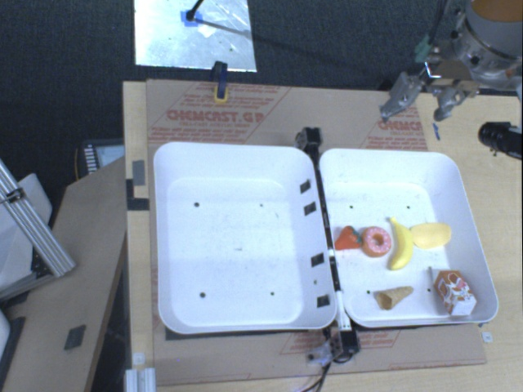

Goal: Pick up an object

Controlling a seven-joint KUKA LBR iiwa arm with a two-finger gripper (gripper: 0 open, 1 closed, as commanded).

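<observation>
The right bin (441, 170) holds several toy foods: a red strawberry (349, 238), a pink donut (377, 241), a yellow banana (400, 244), a pale yellow lemon-like piece (430, 235), a tan cone (393, 297) and a small red-and-white box (453, 291). My gripper (423, 95) hangs high above the bench at the upper right, beyond the right bin's far edge, well away from every object. Its two grey fingers (400, 94) are spread apart with nothing between them.
The left bin (237, 235) lies beside the right one, joined by a black clipped divider (320, 227). A shiny metal sheet (194, 21) sits at the back left. A black knob (498, 137) sticks out at the right edge.
</observation>
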